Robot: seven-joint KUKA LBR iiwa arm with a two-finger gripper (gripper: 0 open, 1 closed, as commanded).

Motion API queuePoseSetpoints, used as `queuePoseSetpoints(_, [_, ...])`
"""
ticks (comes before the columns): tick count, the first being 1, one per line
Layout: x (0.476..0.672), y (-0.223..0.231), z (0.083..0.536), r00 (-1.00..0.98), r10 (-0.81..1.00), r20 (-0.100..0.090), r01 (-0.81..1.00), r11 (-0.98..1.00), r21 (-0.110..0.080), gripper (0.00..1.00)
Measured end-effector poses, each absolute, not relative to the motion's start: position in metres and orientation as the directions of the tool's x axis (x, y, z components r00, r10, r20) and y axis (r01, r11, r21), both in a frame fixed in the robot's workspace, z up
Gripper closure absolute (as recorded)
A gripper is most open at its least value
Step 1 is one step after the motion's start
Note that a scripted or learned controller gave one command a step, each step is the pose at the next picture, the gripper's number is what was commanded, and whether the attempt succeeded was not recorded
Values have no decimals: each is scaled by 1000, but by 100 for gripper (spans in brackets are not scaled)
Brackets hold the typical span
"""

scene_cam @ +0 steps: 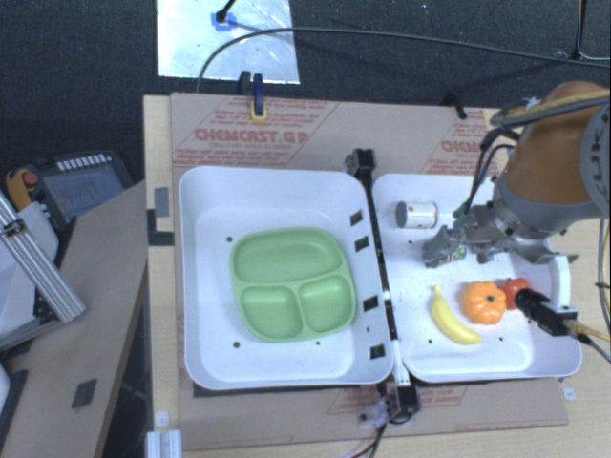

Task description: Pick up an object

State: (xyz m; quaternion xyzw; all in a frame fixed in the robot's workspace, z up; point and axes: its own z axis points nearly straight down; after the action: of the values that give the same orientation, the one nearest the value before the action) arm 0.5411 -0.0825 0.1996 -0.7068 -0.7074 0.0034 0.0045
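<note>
- Orange pumpkin (484, 302), yellow banana (452, 319) and a red item (516, 291) lie close together in the near part of the right bin (412, 359); a small white-and-dark can (416, 216) lies on its side toward the far wall, apart from the rest.
- My gripper (445, 249) sits low over the right bin floor, between the can and the banana. Whether my jaws are apart or together I cannot tell; nothing is visibly between them.
- Risk one: I judge a descent here would close on bare bin floor, since no object sits directly beneath me.
- Risk two: the can would likely roll away at a glancing touch.
- Risk three: pumpkin, red item and banana are crowded; closing there may nudge a neighbour or pinch two at once.
- The left bin (205, 351) holds a green divided tray (289, 282), well clear of me.
</note>
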Motion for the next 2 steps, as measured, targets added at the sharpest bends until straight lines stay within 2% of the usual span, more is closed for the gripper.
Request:
queuePoseSetpoints(1, [544,-83,206,-3,1000,0,1000,3,2,0])
queuePoseSetpoints(2, [547,-84,144,-1,1000,1,1000,1,-4,0])
